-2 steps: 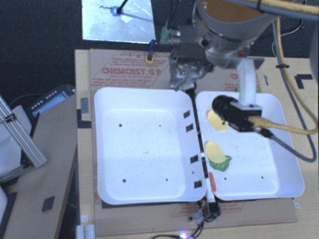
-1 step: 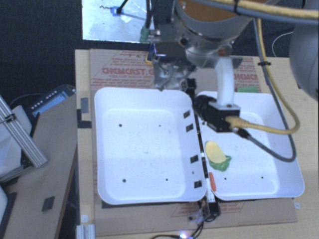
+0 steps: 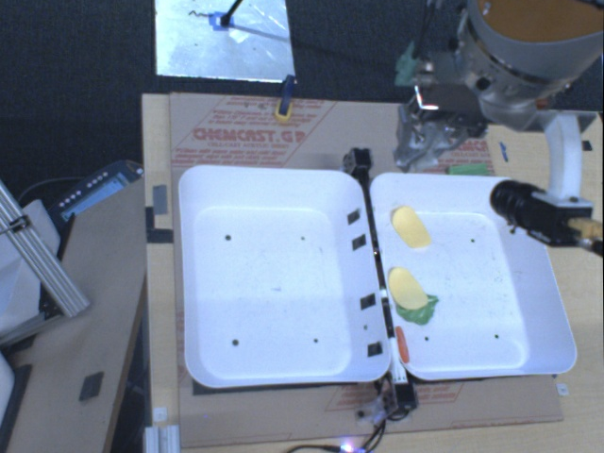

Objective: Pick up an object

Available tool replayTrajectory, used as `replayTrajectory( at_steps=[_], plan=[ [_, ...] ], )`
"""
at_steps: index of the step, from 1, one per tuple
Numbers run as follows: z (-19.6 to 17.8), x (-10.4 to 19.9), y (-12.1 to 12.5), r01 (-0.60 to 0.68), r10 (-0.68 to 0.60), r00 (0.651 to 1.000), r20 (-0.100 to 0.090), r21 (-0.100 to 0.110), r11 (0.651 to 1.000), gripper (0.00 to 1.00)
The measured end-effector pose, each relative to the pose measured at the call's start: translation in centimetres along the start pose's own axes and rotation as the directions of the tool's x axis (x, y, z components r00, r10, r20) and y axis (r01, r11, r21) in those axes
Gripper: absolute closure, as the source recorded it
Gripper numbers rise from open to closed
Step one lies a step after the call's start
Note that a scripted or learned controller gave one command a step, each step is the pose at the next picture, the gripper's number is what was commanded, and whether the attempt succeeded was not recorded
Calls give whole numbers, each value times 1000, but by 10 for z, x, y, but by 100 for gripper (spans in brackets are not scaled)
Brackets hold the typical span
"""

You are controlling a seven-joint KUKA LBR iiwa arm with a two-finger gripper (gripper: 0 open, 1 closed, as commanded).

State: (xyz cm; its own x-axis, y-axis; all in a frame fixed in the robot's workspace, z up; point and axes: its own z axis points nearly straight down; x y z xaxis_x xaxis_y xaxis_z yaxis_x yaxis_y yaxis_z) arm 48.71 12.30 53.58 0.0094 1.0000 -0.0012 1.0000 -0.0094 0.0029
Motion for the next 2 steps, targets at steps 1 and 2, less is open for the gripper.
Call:
replayTrajectory(
  at_steps=[1,2],
  plan=[
    [1,33,-1,15,-15,1000,-3,1,1000,100],
    [1,62,-2,16,-16,1000,-4,1,1000,100]
  ],
)
